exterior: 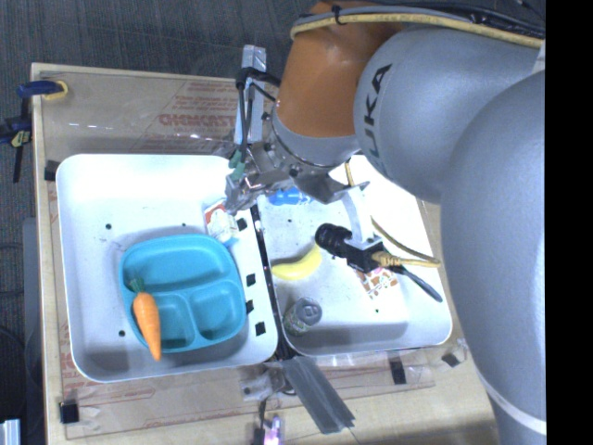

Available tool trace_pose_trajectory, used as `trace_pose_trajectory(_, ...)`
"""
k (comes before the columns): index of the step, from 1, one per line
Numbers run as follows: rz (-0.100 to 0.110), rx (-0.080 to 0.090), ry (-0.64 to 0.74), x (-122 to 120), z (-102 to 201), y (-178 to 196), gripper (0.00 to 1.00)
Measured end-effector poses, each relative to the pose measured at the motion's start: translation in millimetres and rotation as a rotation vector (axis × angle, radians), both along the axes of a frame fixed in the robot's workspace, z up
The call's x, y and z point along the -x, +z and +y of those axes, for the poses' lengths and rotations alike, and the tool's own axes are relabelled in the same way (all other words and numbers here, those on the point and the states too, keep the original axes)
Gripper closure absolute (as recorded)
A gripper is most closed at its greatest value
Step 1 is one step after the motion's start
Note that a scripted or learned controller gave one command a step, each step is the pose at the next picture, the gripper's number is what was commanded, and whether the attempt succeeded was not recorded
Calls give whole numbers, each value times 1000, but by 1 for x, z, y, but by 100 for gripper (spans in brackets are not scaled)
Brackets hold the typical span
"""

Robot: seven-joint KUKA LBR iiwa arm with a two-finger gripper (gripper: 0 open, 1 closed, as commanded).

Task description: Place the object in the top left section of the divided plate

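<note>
Camera view: both bins in shot, arm (408, 109) reaching in from the right.
Writing on arm: "UKA" in dark letters on the grey shell; the first letter is cut off by the curve.
Writing on bench: faded red print (199, 119) on the clear sheet by the far edge, looks like "CHEMCAST", not sure.
Gripper (236, 193): low over the strip where the bins meet, by the left bin's (69, 211) far right corner.
Pincer state: cannot tell from here.
Small red-and-white packet (219, 219): just beneath the gripper, by the plate's far right corner.
Divided plate (181, 262): blue, at the left bin's near right.
Carrot (146, 321): on the plate's near left corner, tip toward the bin's near edge.
Right bin (417, 327): banana (298, 265) by its left wall, round metal piece (302, 315) at the near left corner, blue item (287, 196) at the far left, printed card (378, 284) mid-bin, print too small to read.
</note>
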State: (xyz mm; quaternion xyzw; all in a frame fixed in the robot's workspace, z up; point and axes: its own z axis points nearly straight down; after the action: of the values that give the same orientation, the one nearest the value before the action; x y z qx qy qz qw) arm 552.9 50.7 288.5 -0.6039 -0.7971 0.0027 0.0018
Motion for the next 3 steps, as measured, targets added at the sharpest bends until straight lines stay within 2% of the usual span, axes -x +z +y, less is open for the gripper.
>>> trace_pose_trajectory(1,-1,-1,212,-10,37,9,100)
trace_pose_trajectory(2,0,2,4,-7,75,34,100)
trace_pose_trajectory(3,-2,-1,278,-21,149,18,100)
